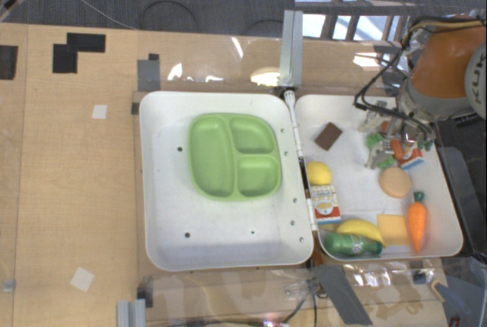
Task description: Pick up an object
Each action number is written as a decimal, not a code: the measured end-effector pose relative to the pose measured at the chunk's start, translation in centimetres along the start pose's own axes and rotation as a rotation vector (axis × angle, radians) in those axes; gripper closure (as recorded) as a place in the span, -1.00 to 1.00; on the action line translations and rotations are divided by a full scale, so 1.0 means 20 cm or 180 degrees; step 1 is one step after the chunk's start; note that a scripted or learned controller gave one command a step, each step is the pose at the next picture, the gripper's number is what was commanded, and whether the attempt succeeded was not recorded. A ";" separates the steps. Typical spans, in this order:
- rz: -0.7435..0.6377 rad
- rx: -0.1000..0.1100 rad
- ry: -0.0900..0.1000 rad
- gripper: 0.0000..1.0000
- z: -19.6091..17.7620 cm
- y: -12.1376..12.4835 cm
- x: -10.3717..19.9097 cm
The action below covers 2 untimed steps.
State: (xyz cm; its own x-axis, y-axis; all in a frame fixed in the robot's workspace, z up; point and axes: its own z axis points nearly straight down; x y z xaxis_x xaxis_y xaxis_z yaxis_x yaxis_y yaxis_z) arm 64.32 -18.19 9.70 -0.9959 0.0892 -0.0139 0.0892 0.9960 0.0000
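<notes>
The gripper [392,141] is down near the right bin's [342,109] far right corner, amid a huddle of small toys. Whether it grips anything, I cannot tell. Closest candidate: the green-and-red toy [380,147] beneath it, with a tan round piece [396,182] just beside. Risk here is crowding, where a closing grasp could nudge neighbours or catch two. The small carton [326,204] by the divider carries print, unreadable.

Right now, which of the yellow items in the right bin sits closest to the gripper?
The lemon, up against the divider. It lies higher in the bin than the banana and the cheese wedge, which both sit at the near wall, farther from the gripper.
</notes>
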 end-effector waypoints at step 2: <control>0.0222 0.0003 -0.0001 -1.00 0.04 -0.11 -0.03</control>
State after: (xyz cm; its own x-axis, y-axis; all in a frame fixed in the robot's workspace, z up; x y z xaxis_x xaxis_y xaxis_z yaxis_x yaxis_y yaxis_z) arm 64.64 -20.38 8.92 -0.9873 0.1584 -0.0141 0.1584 0.9874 -0.0001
